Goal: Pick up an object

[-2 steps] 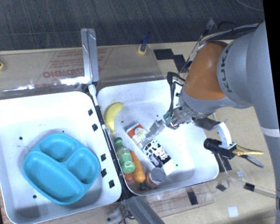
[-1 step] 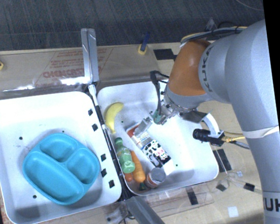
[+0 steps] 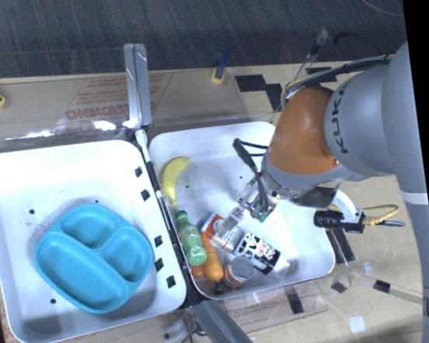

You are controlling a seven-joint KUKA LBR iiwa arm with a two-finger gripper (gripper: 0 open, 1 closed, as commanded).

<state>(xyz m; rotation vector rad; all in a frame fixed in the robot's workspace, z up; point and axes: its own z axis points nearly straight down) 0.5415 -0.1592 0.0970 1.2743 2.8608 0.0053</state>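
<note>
The thing nearest the gripper [image 3: 237, 220] is a small flat packet with a silvery, glossy face [image 3: 224, 236], lying in the right bin [image 3: 218, 139] toward its 6 o'clock side. Its long axis runs from about 8 o'clock to 2 o'clock, in line with the gripper's own reach. I judge it light and fairly stiff, but slick on top, so a pinch across its short sides looks safer than one along its length. Whether the pincer is open or closed on it cannot be told from here: the tip lies right over the packet's upper end and the view is too coarse there.

Just at the packet's 4 o'clock lies a black-and-white patterned box [image 3: 260, 253], touching or nearly touching it; a dark round-topped can or jar [image 3: 239, 269] sits at 6 o'clock of the packet. At its 9 o'clock stands a crowded row along the bin's left wall: a green bottle [image 3: 190, 239] with its long axis near 12 to 6 o'clock, and an orange piece [image 3: 212, 265] below it. The pile is tight, so a grasp risks dragging neighbours.

Farther off, at 11 o'clock, a yellow banana [image 3: 171, 176] curves alone near the wall, its axis roughly 1 to 7 o'clock; it seems soft but easy to take at mid-body.

The left bin [image 3: 11, 178] holds a blue divided tray [image 3: 92, 257].
</note>
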